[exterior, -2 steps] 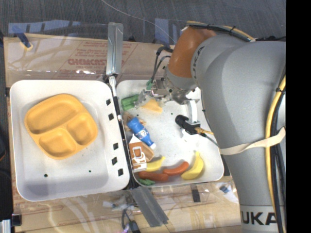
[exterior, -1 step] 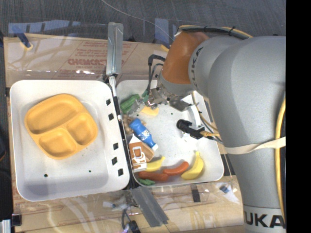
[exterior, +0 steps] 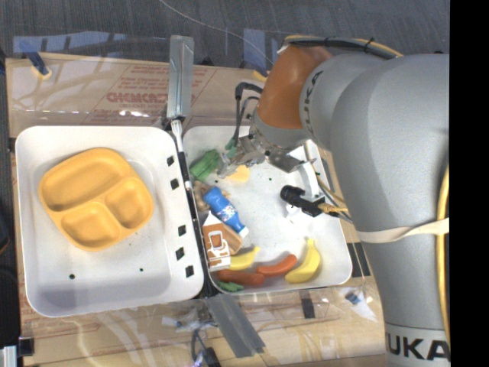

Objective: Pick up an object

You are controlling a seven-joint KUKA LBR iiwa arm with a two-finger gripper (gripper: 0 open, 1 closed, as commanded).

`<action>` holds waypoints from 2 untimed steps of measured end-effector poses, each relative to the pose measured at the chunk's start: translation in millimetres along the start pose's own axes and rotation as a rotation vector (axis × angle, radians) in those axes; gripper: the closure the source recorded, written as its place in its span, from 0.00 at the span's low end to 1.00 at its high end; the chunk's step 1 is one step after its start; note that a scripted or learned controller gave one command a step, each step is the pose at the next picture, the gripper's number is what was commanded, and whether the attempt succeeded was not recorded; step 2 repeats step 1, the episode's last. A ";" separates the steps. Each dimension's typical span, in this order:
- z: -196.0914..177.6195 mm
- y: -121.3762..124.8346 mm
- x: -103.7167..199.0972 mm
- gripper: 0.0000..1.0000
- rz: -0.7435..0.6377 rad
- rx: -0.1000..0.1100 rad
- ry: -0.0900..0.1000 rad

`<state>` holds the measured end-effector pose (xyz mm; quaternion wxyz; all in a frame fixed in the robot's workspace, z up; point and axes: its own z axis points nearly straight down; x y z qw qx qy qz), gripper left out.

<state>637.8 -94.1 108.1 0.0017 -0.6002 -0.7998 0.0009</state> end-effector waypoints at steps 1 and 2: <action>0.3 -0.1 0.2 0.00 -0.001 0.001 0.000; 0.3 -0.1 0.2 0.00 -0.001 0.001 0.000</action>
